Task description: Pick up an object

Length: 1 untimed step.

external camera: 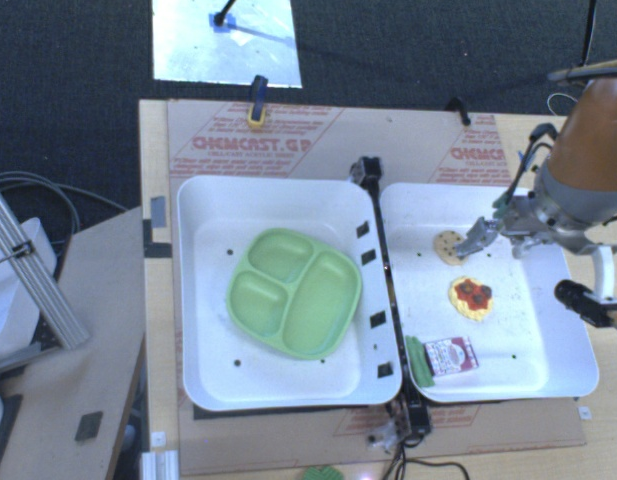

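The worktop carries two white bins. The left bin holds a green divided plate. The right bin holds a small carton, a pizza slice toy and a cookie. The end effector sits low beside the cookie, nothing visibly between its fingers; whether they are spread or shut, I cannot tell. Flat pieces likely slip: fingers may scrape the bin floor or nudge the cookie away.

Arm showing a grey body w/ broad orange band above wrist; thin cables running alongside; claw looking grey metal, small, w/ dark fittings
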Tool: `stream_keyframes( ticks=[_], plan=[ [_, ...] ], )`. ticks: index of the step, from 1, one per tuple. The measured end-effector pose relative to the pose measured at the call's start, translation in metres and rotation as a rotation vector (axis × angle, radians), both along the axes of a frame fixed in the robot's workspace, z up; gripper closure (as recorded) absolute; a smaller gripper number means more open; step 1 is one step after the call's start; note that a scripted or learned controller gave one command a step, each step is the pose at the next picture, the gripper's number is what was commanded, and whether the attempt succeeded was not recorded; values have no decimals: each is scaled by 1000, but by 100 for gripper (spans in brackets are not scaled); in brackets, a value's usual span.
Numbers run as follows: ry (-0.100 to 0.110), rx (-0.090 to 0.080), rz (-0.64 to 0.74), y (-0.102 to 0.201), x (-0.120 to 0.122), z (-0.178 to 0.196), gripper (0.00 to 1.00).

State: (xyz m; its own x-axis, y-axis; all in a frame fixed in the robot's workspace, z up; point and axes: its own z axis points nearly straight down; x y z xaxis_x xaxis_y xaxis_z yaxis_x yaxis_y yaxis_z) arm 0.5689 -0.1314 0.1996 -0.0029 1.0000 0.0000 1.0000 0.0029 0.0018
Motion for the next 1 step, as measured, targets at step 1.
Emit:
stream_keyframes(
  ticks=[1],
  plan=[
    [-15, -2, 8, 45, 62, 107, 0]
  ],
)
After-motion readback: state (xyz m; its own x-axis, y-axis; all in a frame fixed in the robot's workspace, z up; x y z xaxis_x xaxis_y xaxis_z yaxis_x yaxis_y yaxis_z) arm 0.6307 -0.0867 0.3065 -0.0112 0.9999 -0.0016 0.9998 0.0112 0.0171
